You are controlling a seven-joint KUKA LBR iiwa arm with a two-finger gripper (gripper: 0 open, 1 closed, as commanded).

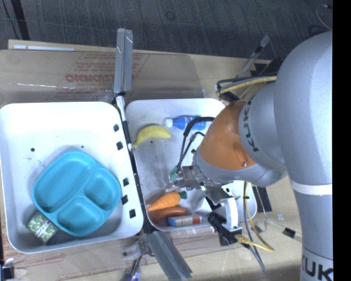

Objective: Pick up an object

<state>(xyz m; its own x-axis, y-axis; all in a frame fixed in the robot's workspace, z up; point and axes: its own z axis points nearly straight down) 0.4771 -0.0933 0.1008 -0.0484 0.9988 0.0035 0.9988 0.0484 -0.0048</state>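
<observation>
1. Here is the desk [41, 63], a pale brown surface running across the view, with dark floor [164, 10] beyond its far edge.
2. Faint red printed lettering [85, 76] shows on the desk behind the left bin.
3. Two shallow white bins sit directly on it, side by side: the left bin [17, 157] and the right bin [141, 113].
4. Their inner walls meet along a line of black clips [127, 180], touching or all but touching.
5. A grey metal bar [123, 60] rises at the far end of that seam.
6. Loose cables [254, 242] trail on the desk near the right bin's near corner.
</observation>
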